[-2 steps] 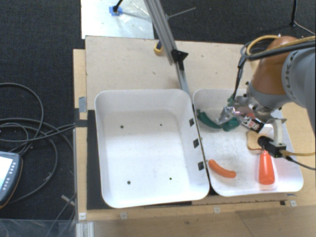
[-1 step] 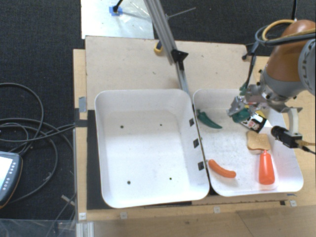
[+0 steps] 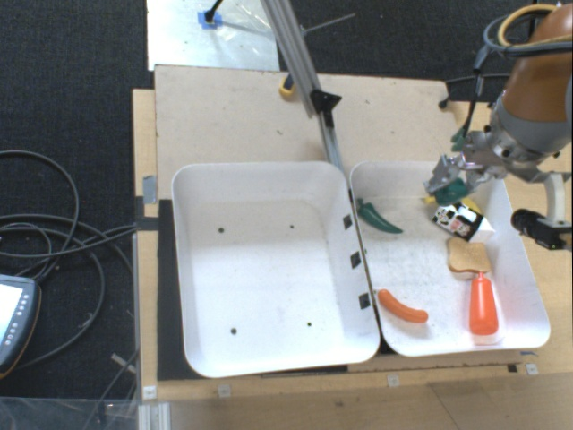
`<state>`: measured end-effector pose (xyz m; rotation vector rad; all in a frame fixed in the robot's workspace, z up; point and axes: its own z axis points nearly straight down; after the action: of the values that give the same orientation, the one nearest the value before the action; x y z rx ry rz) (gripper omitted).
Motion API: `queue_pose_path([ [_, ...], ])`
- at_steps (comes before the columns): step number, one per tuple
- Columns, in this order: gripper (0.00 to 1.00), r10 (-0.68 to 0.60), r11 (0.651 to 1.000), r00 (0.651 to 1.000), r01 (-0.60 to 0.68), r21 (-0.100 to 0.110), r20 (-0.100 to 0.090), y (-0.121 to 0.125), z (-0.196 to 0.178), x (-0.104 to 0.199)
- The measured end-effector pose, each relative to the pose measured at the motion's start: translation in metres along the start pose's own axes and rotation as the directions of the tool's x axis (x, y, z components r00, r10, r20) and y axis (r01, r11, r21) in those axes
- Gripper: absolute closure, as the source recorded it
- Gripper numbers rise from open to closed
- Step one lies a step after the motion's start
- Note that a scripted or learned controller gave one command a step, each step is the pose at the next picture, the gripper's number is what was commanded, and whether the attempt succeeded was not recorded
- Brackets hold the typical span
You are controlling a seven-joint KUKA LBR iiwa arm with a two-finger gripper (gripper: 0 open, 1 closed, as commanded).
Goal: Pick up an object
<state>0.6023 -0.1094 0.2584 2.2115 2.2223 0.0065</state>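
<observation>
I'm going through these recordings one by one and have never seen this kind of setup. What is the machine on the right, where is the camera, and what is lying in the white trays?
One camera looks down at a slant on a bench with two shallow white bins. The grey robot arm with an orange band reaches in from the right; its gripper hovers over the right bin's far edge. In that bin lie a dark green curved pepper-like piece, a small black-and-white printed carton, a tan slice of toast, an orange bottle-shaped toy and an orange sausage-shaped toy. Something green sits at the gripper, but I cannot tell whether it is held.

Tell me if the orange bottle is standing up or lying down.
Lying down: the orange plastic bottle rests lengthwise on the floor of the right white bin, cap toward the bread-like slice.
</observation>
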Motion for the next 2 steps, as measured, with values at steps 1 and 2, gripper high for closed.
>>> queue_pose_path([
  [1, 1.0, -0.004, 1.0, 1.0, 0.004, 0.007, -0.003, -0.008, 0.007, 0.042],
  [2, 1.0, -0.005, 1.0, 1.0, 0.005, 0.007, -0.004, -0.015, 0.003, 0.091],
])
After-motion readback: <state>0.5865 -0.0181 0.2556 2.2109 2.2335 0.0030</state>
